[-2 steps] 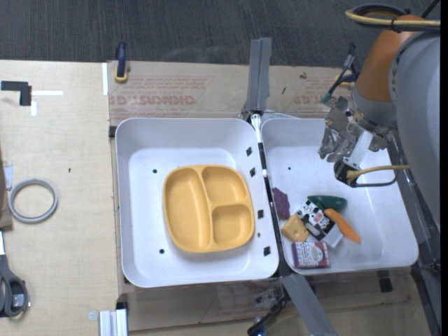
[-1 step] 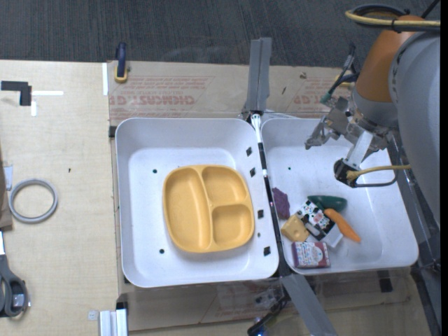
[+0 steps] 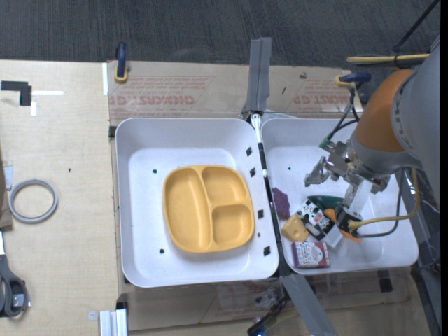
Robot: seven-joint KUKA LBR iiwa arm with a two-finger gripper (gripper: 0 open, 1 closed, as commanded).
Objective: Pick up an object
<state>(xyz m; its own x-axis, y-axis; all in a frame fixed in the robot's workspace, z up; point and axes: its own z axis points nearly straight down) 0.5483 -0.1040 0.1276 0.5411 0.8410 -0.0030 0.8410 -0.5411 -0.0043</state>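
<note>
A: Right bin [image 3: 392, 254], lower right of frame. A small heap sits along its lower left: purple piece [image 3: 281, 201] by the divider, yellow-orange block [image 3: 295, 228], pink-red packet [image 3: 310, 255], black-and-white patterned item [image 3: 318, 220], dark green object [image 3: 326, 203], something orange [image 3: 348, 227] at the heap's right.

B: And the arm?

A: It reaches in from the right edge, orange band [image 3: 381, 121] above the wrist. The gripper [image 3: 334, 182] hangs over the middle of the right bin, just above and right of the heap, fingers spread apart, nothing between them.

B: Why there?

A: My reading: lined up over the pile for a descent. The spread suits closing on something from above. Nearest candidates are the green object and the patterned item.

B: Left bin [image 3: 133, 208]?

A: One yellow divided plate [image 3: 208, 208], three compartments, centred. Well apart from the gripper.

B: Anything on the counter [image 3: 63, 138]?

A: A grey ring [image 3: 31, 200] at the left edge, outside both bins.

B: Risk?

A: The items crowd and overlap, so a closing finger could nudge a neighbour.
</note>
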